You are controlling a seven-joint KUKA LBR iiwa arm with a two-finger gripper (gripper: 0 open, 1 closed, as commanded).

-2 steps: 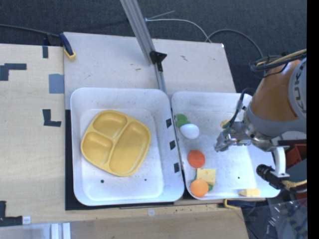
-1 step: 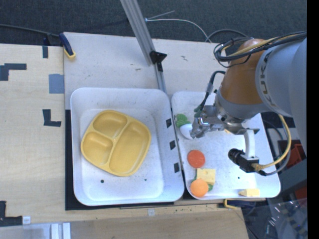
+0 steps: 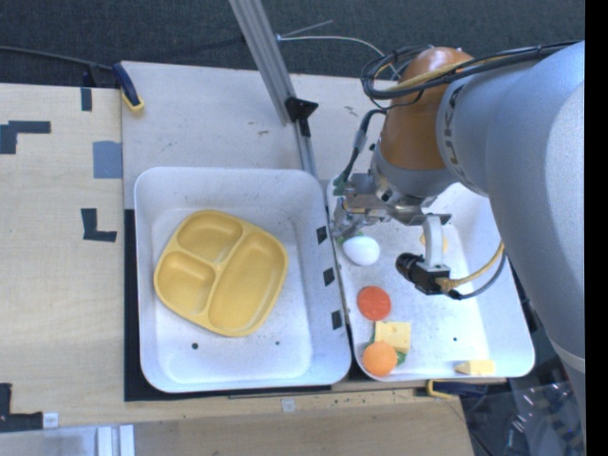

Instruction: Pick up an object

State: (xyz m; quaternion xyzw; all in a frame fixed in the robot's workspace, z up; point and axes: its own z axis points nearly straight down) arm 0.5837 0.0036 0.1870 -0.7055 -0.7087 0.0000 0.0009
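My gripper (image 3: 353, 224) reaches down into the back left corner of the right bin (image 3: 503, 335), directly above a white egg (image 3: 361, 250). The fingertips sit just over the egg's top edge. Below the egg lie a red disc (image 3: 374, 302), a yellow cheese wedge (image 3: 392, 335) and an orange ball (image 3: 380, 358). A small yellow block (image 3: 477, 368) rests near the bin's front right corner.
The left bin (image 3: 166, 345) holds a yellow divided plate (image 3: 220, 271). A slanted aluminium post (image 3: 261, 41) rises behind the bins. The arm's grey body and orange band (image 3: 423, 112) cover the right bin's back half.
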